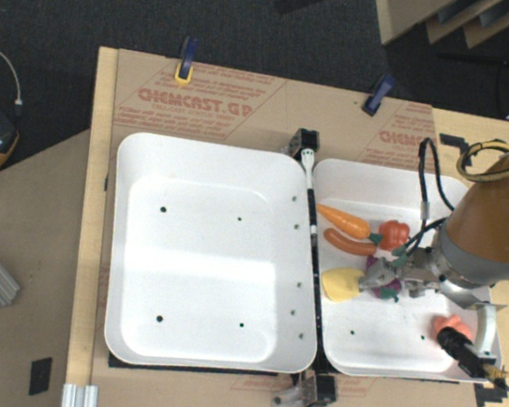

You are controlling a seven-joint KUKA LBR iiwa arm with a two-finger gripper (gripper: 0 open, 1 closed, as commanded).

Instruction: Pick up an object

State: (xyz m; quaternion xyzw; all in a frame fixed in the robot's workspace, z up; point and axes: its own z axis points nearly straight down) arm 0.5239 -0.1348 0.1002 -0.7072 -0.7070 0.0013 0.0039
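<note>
The right white bin [374,353] holds several small toys. An orange carrot [345,222] lies at its back left, with a red-orange sausage-shaped piece [348,243] just in front of it and a red tomato-like piece [393,234] to their right. A pale yellow piece [341,284] rests by the bin's left wall. My gripper [381,281] is low in the middle of this bin, just right of the yellow piece, with a small purple and green piece [392,283] right at its tip. An orange-pink piece [453,326] lies at the front right.
The left white bin [144,181] sits beside the right one, their rims meeting along a dark divider [310,244]. Both rest on a cardboard-covered bench [251,102] with two blue clamps [188,51] at its back edge. Grey arm and orange band [494,219] cover the bin's right side.
</note>
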